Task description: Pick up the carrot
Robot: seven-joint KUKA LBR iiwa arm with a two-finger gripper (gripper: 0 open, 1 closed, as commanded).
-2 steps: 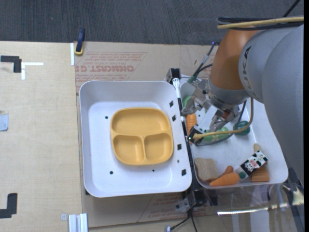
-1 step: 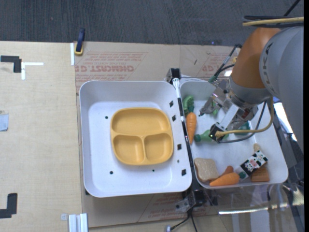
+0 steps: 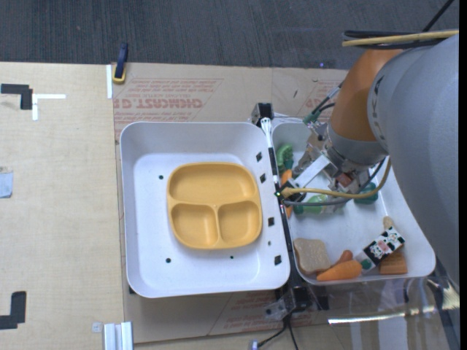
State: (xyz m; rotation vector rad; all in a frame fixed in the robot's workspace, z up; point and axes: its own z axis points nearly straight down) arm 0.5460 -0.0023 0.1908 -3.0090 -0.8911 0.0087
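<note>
Left bin [image 3: 130, 217], left half of bench: holds a yellow three-part plate [image 3: 215, 204], lying flat near the middle, slightly toward the far edge.

Right bin [image 3: 417, 267], touching the left bin along their shared wall. A green item [image 3: 283, 154] lies at the far-left corner, against that wall. A small orange bit [image 3: 287, 175] sits just nearer along the same wall. More green [image 3: 312, 208] lies near the left wall at mid-depth, partly under the wrist hardware.

Arm [image 3: 419, 100] comes in from the right, bulky grey, orange band [image 3: 365, 93] above the wrist, bent down over the far half of the right bin. Gripper [image 3: 326, 168] is low over the far-left part, above the green pieces. Open or closed: cannot tell, the wrist covers it.

Near edge of right bin, left to right:
- tan bread slice [image 3: 312, 254] at the near-left corner
- carrot [image 3: 339, 270] just beside the bread, flat against the near wall, well apart from the gripper
- cow-patterned carton [image 3: 384, 246], tilted
- orange block [image 3: 395, 265] at the near-right corner, beside the carton

A teal piece [image 3: 368, 192] lies mid-bin, under the arm's edge.
</note>
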